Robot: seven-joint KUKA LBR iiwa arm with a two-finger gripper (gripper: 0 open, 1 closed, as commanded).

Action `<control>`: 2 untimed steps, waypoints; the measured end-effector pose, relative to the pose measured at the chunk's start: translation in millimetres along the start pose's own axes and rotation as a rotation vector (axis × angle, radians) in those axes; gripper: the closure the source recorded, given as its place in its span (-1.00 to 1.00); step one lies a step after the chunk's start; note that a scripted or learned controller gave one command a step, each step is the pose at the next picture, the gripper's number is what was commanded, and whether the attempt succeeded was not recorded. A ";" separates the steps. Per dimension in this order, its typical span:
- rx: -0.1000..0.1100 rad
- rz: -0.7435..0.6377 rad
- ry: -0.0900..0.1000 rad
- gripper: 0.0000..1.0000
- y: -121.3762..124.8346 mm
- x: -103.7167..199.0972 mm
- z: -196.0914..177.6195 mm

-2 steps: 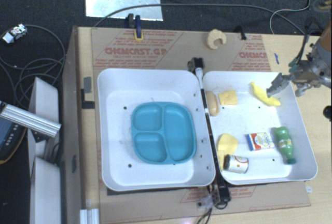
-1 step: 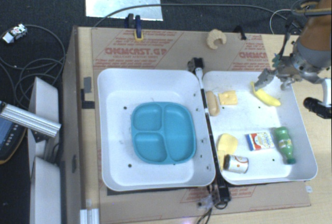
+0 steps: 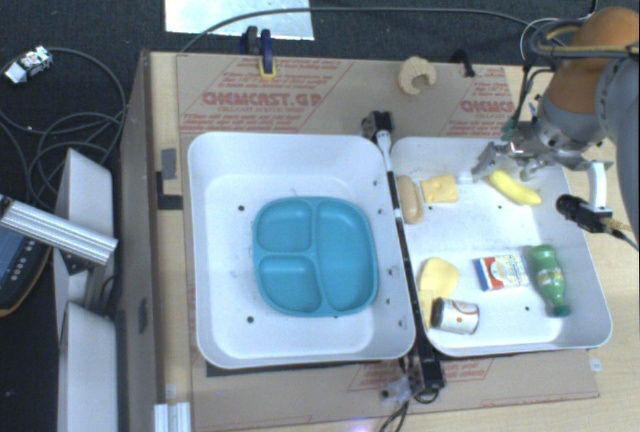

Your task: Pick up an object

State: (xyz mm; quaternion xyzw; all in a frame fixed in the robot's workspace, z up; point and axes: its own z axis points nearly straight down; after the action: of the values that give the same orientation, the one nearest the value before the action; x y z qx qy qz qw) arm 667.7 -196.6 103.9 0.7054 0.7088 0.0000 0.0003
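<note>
I've got the hand (image 3: 505, 158) at the far end of the right bin (image 3: 585, 320), fingers spread, gripping nothing. The banana (image 3: 514, 188) lies just near-right of it, long axis running left-far to right-near.

Brown surface (image 3: 300, 90) with red letters, two white bins side by side on it, left bin (image 3: 215, 180), right bin (image 3: 590, 310), a small tan ring (image 3: 417, 75) near the back edge
</note>
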 end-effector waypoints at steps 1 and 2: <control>-0.007 -0.004 -0.003 1.00 2.2 -0.2 -13.2; -0.006 -0.004 -0.003 -1.00 2.1 0.0 -13.0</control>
State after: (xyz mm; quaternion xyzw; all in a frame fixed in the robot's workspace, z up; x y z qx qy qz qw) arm 669.8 -196.6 116.9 0.7038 0.7104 0.0012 0.0035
